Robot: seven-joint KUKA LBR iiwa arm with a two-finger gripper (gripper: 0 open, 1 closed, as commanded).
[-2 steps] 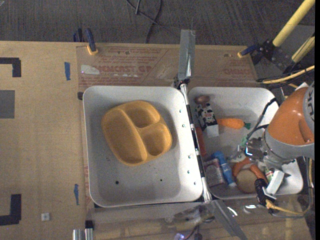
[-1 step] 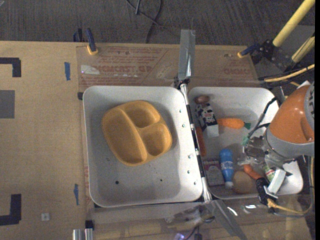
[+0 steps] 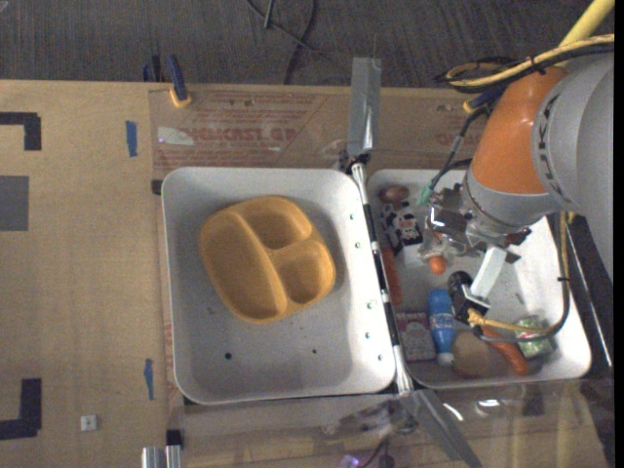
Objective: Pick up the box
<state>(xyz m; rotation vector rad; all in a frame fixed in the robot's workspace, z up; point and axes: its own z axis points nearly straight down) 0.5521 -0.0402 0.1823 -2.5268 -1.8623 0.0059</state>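
Gripper of the grey arm hangs over the back half of the right bin, near its left wall. Whether it is open or closed I cannot tell from where I stand; the wrist covers it. I see nothing held in it.

The box lies well apart from the gripper, in the front left corner of the same bin. It is small and flat, with red and white print on top. A blue bottle lies just beside it on the right, and next to that a brown round thing. A small orange ball sits close under the gripper, and a black-and-white thing is beside it on the left.

In the left bin rests a yellow plate with three compartments. Both bins stand side by side on the brown desk.
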